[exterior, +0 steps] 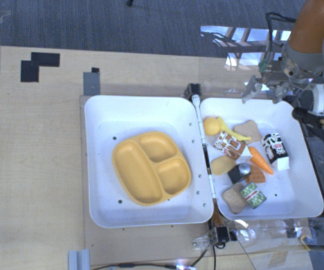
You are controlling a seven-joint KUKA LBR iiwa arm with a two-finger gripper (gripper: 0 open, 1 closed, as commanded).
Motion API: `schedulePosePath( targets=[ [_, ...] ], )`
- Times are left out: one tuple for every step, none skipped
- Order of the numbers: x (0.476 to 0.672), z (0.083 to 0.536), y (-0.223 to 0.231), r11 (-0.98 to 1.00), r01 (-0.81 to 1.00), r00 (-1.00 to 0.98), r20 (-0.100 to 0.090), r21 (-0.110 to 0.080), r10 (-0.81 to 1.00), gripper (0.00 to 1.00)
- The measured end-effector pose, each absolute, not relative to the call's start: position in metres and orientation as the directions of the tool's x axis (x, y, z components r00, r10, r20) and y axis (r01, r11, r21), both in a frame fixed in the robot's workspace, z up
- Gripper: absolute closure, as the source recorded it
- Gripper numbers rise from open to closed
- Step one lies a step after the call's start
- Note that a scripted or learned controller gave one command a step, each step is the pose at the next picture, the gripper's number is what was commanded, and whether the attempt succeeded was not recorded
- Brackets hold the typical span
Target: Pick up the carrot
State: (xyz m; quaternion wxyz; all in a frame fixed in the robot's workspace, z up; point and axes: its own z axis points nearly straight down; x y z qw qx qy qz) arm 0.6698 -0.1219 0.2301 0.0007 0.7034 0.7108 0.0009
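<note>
The carrot [260, 159] is a small orange cone lying in the right bin [305, 190], its thin end pointing toward the bin's right front. It lies between a black-and-white carton [274, 146] and a red-and-white box [229, 144], touching a brown cracker [256, 175]. My gripper [265, 93] hangs over the far rim of the right bin, well behind the carrot. Its fingers are spread apart with nothing between them.
Around the carrot lie a lemon [211, 126], a banana [236, 133], a bread slice [248, 129], a potato [223, 165], a black cylinder with a silver top [240, 171] and a green box [253, 196]. The left bin [97, 151] holds a yellow divided plate [151, 166].
</note>
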Motion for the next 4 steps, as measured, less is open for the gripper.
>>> schedulePosePath(
  targets=[
    [0.586,0.144,-0.143,0.258,0.966,-0.258,0.000,-0.001,0.966,0.00],
    [0.552,0.096,-0.112,0.448,0.894,-0.448,-0.017,0.024,0.894,0.00],
    [0.556,0.108,-0.111,0.451,0.892,-0.450,-0.023,0.032,0.893,1.00],
    [0.553,0.186,-0.044,0.040,0.999,-0.040,0.002,0.007,0.999,1.00]
  ],
)
